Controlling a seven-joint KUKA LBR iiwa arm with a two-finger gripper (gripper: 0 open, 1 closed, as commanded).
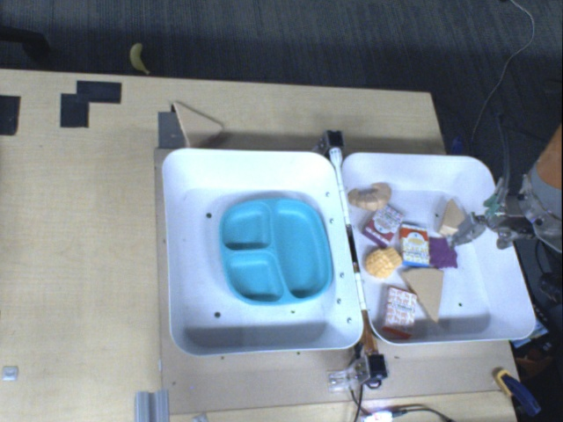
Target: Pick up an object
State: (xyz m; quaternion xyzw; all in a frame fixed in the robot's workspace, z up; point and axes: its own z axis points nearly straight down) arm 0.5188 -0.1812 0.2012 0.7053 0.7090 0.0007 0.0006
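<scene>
The pale wooden bench carries two white bins side by side. The left bin holds a turquoise plate with three compartments, lying flat near its middle. The right bin holds the loose bits that could be picked, all crowded into its left half. Largest among them is a tan wedge near the front, its point aimed at the front wall. Just left of it lies a small packet with red print, close to the front left corner. Above that sits a round yellow waffled piece, touching a red-and-white carton, with a purple scrap on the carton's right. A dark red packet lies just above, and a beige bread-like lump sits nearest the back.

A small tan triangle stands closest to the gripper, which reaches in over the bin's right rim from the arm. Its tips hang just beside that triangle; whether the fingers are apart or together I cannot tell from here.
</scene>
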